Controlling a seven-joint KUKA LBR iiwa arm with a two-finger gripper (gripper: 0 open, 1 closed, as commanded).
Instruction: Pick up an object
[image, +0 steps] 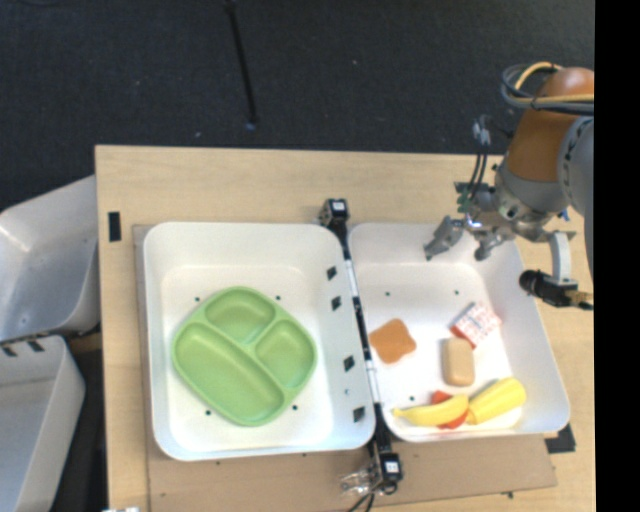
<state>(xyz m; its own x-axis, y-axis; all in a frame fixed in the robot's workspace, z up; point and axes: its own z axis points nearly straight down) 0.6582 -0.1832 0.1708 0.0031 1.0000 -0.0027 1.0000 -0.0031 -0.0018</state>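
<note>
The right bin (420, 262) holds an orange bread-like piece (392, 341), a tan block (459, 362), a small red-and-white packet (475, 323), a yellow banana (433, 411), a yellow corn-like piece (497, 399) and a small red piece (455, 421) between them. My gripper (462, 241) hangs over the far rim of the right bin, well above the objects. Its two fingers (440, 240) are spread apart with nothing between them.
The left bin (170, 260) holds a green divided plate (244, 354). A black clip (333, 211) sits at the far end of the divider between the bins. A white container (45, 260) stands off the bench at the left.
</note>
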